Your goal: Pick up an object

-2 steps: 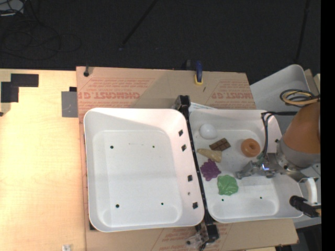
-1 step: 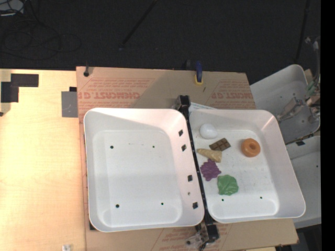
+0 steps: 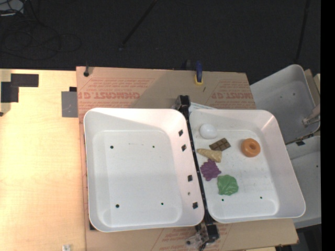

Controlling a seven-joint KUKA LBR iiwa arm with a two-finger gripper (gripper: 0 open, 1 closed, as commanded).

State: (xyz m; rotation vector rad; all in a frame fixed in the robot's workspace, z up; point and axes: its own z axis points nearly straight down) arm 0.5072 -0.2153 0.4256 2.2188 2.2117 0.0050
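Right bin (image 3: 285, 203) offers an orange ring (image 3: 251, 147): looks light, stiff, well apart from the rest; best pinched across its rim. Jaw state: cannot tell.

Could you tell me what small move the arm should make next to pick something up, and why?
Probably swing in from the right and hover above the orange ring in the right bin. It lies apart from the others, while the white ball, brown piece, purple item and green item crowd the divider side.
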